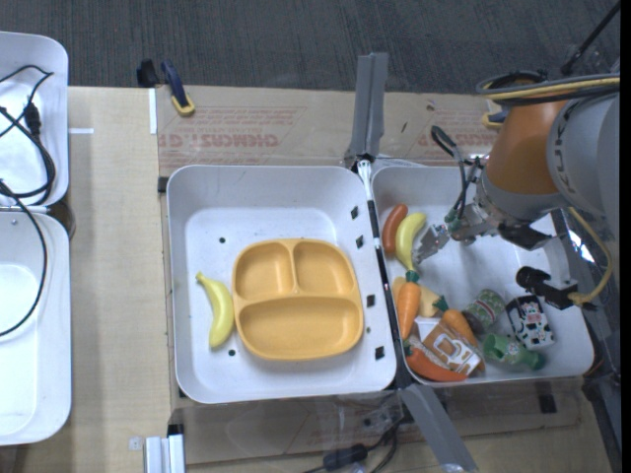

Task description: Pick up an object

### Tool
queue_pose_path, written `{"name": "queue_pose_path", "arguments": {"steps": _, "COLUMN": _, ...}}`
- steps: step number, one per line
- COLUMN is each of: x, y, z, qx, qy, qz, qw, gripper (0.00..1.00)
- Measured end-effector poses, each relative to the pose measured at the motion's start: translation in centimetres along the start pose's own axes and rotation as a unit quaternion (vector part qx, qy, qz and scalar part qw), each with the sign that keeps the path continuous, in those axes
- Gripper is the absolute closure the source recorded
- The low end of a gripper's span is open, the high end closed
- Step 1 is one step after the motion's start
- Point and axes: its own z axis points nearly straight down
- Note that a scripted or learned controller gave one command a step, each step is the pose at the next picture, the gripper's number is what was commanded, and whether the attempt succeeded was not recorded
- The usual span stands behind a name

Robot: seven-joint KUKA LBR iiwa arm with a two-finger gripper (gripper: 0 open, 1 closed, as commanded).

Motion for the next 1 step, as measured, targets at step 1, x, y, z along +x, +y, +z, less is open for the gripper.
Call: {"name": "queue_pose_path", "arguments": {"steps": 1, "x": -1.25, "y": 5.68, "z": -0.1, "qx": 0.0, "qy": -0.001, "qz": -0.051, "qw": 0.9987, "gripper": 0.0}}
